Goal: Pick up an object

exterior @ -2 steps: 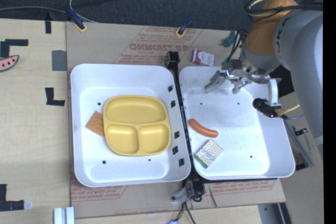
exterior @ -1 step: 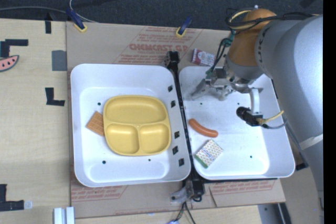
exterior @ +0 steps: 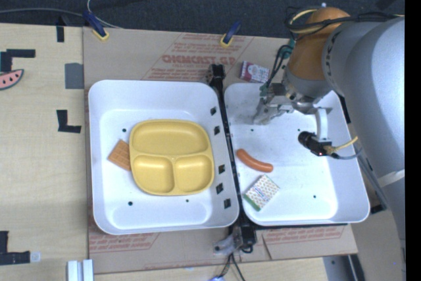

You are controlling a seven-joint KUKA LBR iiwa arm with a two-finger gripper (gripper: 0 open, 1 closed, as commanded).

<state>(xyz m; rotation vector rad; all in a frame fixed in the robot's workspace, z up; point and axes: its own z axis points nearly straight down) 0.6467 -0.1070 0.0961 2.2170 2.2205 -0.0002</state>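
Camera view: two-finger gripper (exterior: 266, 110) low over the right white bin (exterior: 342, 204), near its back left corner, gripping nothing.

Poised at the back edge, well apart from the likeliest targets: orange sausage-shaped toy (exterior: 254, 160) near the left wall, mid-bin, and small green-and-white patterned packet (exterior: 262, 193) just beside it toward the front left corner. Finger spread too blurred to tell (metal tips merge with the white floor). Left white bin (exterior: 105, 207) carrying a yellow three-compartment plastic plate (exterior: 172, 156) at centre, overlapping a tan cracker-like square (exterior: 120, 154) on its left edge.
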